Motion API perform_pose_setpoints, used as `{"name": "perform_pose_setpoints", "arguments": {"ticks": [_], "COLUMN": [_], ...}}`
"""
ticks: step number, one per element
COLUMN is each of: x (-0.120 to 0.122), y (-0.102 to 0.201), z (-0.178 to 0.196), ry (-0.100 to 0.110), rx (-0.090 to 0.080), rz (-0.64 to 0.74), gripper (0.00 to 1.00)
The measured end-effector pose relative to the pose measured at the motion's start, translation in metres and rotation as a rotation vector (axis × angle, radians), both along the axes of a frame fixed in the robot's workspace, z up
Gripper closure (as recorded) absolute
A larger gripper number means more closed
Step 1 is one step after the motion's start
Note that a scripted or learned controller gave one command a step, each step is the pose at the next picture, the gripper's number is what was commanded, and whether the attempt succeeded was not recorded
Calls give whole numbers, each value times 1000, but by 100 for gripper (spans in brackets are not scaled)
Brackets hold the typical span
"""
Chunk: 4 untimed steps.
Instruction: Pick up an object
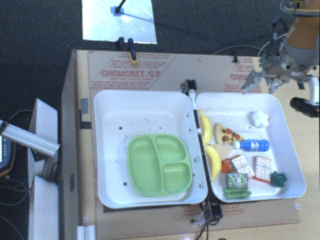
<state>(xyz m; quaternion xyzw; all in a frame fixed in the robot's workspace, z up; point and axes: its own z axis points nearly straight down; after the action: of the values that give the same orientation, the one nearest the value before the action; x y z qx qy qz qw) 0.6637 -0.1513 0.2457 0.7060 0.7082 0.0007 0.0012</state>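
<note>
Blue bottle (253, 145) lies mid right bin (285, 134) w/ pizza slice (226, 133) just left, white lump (259, 118) beyond; gripper (261, 82) fingers apart, empty, past far rim.

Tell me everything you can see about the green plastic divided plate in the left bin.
The light green plastic divided plate is a rounded rectangle with a raised rim and three compartments: one large at the left, two smaller at the right. It looks smooth and slightly glossy. It lies flat, turned a little askew, on the floor of the left white bin, toward the near right corner, close to the wall shared with the other bin.
</note>
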Motion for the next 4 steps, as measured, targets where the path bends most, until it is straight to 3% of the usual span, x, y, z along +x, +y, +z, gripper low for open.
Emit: {"name": "perform_pose_setpoints", "arguments": {"ticks": [1, 2, 4], "x": [-49, -81, -120], "y": [24, 40, 47], "z": [-151, -156, -156], "ry": [1, -14, -17], "rx": [1, -3, -3], "rz": [-2, -4, -4], "gripper": [0, 0, 0]}}
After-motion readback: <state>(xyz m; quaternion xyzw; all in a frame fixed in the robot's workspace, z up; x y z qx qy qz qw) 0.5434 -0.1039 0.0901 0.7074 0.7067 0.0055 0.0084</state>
